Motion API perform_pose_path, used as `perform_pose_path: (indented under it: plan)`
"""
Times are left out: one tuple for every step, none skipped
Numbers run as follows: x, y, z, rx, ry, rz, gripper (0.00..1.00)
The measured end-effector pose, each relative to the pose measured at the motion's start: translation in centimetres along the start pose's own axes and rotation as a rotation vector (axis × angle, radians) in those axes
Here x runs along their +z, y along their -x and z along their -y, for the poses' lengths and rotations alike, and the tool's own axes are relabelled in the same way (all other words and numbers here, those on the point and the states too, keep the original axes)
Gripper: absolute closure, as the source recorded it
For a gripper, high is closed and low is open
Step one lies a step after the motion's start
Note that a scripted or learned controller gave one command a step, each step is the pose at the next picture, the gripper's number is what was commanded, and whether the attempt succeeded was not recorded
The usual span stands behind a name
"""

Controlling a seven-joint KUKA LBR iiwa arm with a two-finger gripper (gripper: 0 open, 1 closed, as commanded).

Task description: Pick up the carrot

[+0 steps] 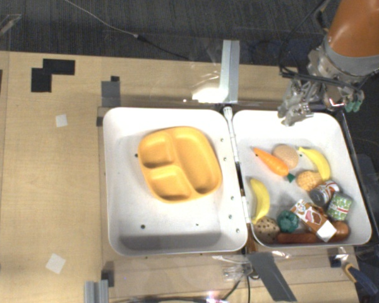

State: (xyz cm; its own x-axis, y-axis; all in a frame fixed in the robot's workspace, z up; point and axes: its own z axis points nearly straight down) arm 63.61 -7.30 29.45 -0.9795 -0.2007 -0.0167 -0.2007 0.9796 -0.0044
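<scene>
Fingers' state cannot be told; the gripper (295,110) is seen above the right bin's (347,145) far rim, nothing visibly between them. Arm (359,17) is cut off at the top right. Carrot (271,161) is lying in the right bin, beside a bun (286,154), apart from the gripper.

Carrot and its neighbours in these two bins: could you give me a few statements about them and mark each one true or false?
1. The carrot lies in the right bin. True.
2. The yellow divided plate shares the carrot's bin. False: it sits in the left bin.
3. The gripper hangs over the right bin's far edge, apart from the carrot. True.
4. There is one banana. False: a banana lies right of the carrot, another banana below it.
</scene>
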Motion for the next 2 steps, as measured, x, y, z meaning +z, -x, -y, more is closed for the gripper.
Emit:
perform_pose_path:
  plan:
    - [0.2,0.0,-0.1,-0.001,0.002,-0.003,0.00]
    - [11.2,-3.0,-1.0,-0.128,0.007,-0.015,0.00]
